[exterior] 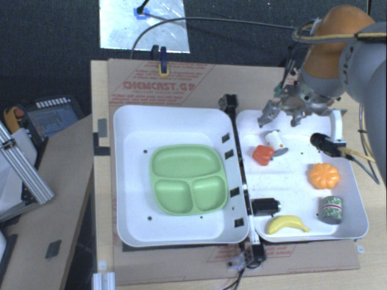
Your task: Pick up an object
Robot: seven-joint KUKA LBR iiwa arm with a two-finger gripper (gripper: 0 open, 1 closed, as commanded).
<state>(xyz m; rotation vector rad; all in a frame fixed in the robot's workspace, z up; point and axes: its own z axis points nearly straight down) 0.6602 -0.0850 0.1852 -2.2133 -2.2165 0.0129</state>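
Pincer [279, 120] over the far end of the right bin [296, 185], fingers spread, nothing between them. Take it as empty and not yet on a grasp.

Nearest candidate: small white cylinder [275, 139], lying on the bin floor just in front of the pincer, on the camera side and roughly under the gap between the fingers. It is near but not touching them. Its long axis looks slanted across the bin, though it is too small for you to read firmly.

Just past it, further toward the camera and a little to the view's left of the pincer, is a red pepper-like piece [262, 155]. It sits close to the cylinder, and whether the two touch is unclear.

Well apart from the pincer, nearer the camera: orange pumpkin [323, 175] out to the view's right, can [331, 209] beyond that, and banana [287, 224] at the near wall, long axis running across the bin.

Left bin [130, 162], far out to the view's left of the pincer, holds a green divided plate [186, 179].

Judgement: the white cylinder is the obvious target. You need a short shift toward the camera, then a descent. Check that the finger line crosses the cylinder's short axis, since a roll gripped end to end may squirt out. Watch the red piece too, because a finger landing on it would spoil the closure.
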